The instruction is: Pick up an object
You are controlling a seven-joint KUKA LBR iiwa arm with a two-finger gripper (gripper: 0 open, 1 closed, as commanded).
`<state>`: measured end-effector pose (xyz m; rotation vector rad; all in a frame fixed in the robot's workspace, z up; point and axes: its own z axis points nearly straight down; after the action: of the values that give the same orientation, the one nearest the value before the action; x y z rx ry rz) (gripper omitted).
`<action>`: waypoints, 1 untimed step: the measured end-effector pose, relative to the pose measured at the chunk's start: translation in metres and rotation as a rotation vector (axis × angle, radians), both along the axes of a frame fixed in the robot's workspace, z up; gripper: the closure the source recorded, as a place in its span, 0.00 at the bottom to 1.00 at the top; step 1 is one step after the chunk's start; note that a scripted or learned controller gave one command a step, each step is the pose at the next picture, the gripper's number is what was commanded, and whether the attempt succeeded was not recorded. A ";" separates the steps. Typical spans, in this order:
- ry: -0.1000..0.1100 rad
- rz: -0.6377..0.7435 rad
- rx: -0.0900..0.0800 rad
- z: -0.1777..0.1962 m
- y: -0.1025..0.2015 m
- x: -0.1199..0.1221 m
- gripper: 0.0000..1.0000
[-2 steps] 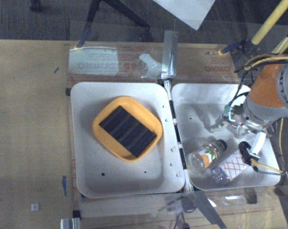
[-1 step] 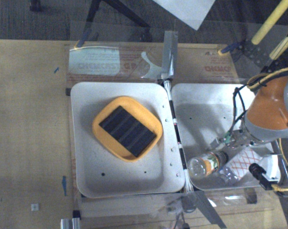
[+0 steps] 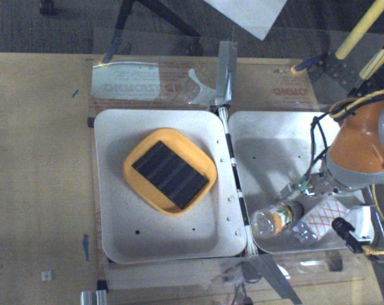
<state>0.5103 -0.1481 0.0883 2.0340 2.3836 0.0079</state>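
Observation:
A clear plastic bottle with an orange label lies on its side at the front of the right bin. Its dark end points up and to the right, toward my gripper, which hangs low over the bin right at that end. Whether the gripper touches the bottle I cannot tell. A white packet with a red check pattern lies just right of the bottle, partly under the wrist. In the middle of the left bin rests a yellow rounded block with a black ribbed top.
A small piece of crumpled clear plastic lies beside the bottle near the right bin's front wall. The ridge between the bins runs just left of the bottle. Bare floor shows in the far half of the right bin.

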 end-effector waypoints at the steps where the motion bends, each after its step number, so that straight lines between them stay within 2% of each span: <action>1: -0.001 -0.026 0.001 0.000 0.035 0.034 0.00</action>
<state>0.5439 -0.1132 0.0884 2.0645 2.3564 0.0096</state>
